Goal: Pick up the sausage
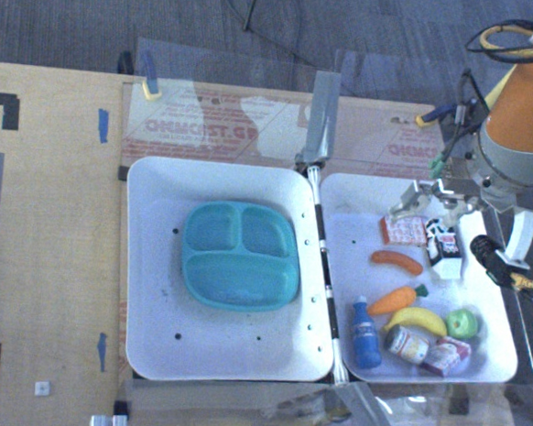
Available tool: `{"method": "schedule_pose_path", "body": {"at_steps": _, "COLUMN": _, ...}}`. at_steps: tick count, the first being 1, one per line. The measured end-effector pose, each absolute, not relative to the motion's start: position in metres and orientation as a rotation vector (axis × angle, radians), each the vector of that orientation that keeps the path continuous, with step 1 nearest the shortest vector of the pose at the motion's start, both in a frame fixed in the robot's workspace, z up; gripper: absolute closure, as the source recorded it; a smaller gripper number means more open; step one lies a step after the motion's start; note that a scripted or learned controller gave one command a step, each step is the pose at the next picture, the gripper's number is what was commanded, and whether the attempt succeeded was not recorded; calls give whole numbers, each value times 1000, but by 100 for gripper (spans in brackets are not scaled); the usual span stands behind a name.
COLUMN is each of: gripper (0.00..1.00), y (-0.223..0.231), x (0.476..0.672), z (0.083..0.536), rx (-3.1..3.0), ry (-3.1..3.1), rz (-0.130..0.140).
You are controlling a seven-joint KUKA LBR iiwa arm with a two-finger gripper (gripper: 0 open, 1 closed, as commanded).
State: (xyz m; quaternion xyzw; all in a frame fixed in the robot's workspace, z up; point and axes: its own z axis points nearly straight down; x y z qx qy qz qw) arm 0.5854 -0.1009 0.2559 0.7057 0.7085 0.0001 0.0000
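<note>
The sausage (pixel 397 260) is a small orange-red link lying flat in the middle of the right bin (pixel 359 198). My gripper (pixel 430 203) hangs over the back of that bin, behind the sausage and apart from it. It is open, with nothing between its fingers. Below it lie a red-and-white packet (pixel 403 230) and a black-and-white carton (pixel 445 249).
Near the sausage in the right bin lie a carrot (pixel 395 300), a banana (pixel 417 319), a blue bottle (pixel 364 335), a can (pixel 408 344), a green apple (pixel 463 323) and a pink packet (pixel 446 357). The left bin (pixel 142 271) holds a teal divided plate (pixel 240 254).
</note>
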Motion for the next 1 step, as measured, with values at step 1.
{"method": "schedule_pose_path", "body": {"at_steps": 1, "gripper": 0, "y": -138, "x": 569, "z": 135, "rx": 2223, "ry": 2220, "rz": 1}}
